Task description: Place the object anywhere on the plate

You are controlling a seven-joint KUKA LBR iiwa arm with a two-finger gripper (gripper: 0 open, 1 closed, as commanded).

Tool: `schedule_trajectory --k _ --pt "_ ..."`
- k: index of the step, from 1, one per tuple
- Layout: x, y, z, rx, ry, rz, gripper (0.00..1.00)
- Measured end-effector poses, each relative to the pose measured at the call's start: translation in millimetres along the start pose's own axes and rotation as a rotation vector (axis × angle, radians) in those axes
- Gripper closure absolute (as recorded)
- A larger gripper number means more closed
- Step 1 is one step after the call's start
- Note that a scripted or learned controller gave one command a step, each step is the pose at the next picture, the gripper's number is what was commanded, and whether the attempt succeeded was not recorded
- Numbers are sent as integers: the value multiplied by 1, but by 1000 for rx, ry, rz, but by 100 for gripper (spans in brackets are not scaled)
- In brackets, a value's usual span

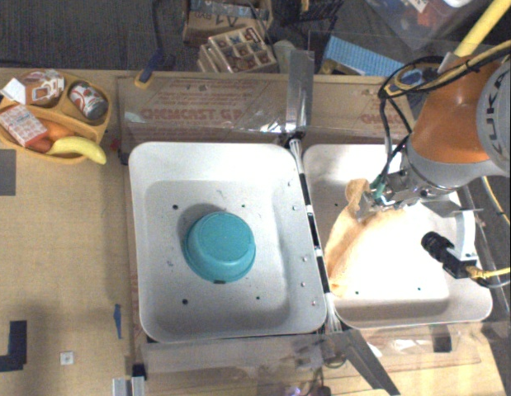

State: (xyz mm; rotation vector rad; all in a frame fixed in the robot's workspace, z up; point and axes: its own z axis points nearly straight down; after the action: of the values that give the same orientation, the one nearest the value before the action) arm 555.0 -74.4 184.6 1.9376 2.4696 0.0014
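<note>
My fingers [377, 198] are low in the right bin [420, 308], close to its far left corner. From above my own wrist covers them, so I cannot tell whether they are spread or closed.

The object [347, 246] looks to me like a pale orange, soft, flattish thing. It lies against the left wall of this bin, and its tan upper end comes up right beside my fingers. That end may be touching them, but I cannot make out whether it sits between them, so I will not call it held.

The plate [220, 246] is the teal round one in the middle of the left bin [156, 188], well apart from me, with the ridge where the two bins meet between us.

I judge that I am at the grasp, the first step, and nothing has gone toward the plate yet.

The next move calls for a sure hold on that upper end and then a lift straight up. If the thing is as limp as it looks, its trailing part will hang and drag, so it must clear the bin wall before I carry it left. Then I should come down over the teal round and let go only once the object is above it, since a loose hold could drop it on the way
</note>
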Motion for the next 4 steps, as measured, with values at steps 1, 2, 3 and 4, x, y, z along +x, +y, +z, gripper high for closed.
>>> schedule_trajectory --k 1,2,3,4 --pt "-1 1 -40 1 0 -1 100" --pt "44 5 -42 2 2 -401 100" --pt "101 -8 -45 1 2 -801 100" --pt "146 -15 -53 -1 3 -1195 100"
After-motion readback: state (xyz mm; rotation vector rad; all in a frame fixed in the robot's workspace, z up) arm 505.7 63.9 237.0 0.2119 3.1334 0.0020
